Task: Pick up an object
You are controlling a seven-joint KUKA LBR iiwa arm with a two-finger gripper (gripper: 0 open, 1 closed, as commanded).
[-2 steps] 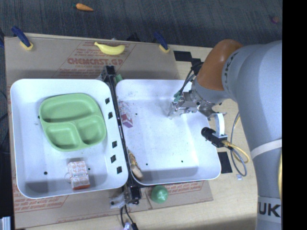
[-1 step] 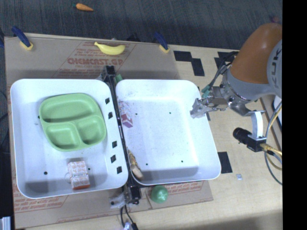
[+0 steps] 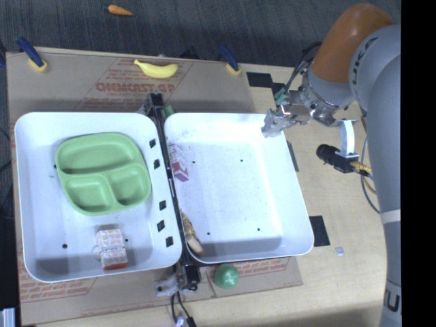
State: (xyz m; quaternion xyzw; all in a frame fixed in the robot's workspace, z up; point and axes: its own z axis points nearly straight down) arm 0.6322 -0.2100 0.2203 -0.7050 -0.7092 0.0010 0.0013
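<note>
A: Where's the gripper (image 3: pixel 274 123)?
B: Over the far right corner of the right bin (image 3: pixel 293 203), hanging off the grey arm (image 3: pixel 381 114). Can't tell if the pincer is released or clenched, too small. Nothing visibly in it.
A: Objects?
B: Left bin (image 3: pixel 27 182) holds a green divided tray (image 3: pixel 103 172) and, nearer, a small red-and-white carton (image 3: pixel 111 248). In the right bin, a red-white packet (image 3: pixel 178 163) lies against the left wall, and a tan thing (image 3: pixel 191 239) sits at the near left corner.
A: Outside the bins?
B: Banana (image 3: pixel 156 67) on the cardboard (image 3: pixel 102 87) far of the bins, green ball (image 3: pixel 226 276) just near the right bin, orange bit (image 3: pixel 120 9) on the floor far back, blue clamps (image 3: pixel 31 54).
A: Anything in the way?
B: All objects well left of the gripper.
</note>
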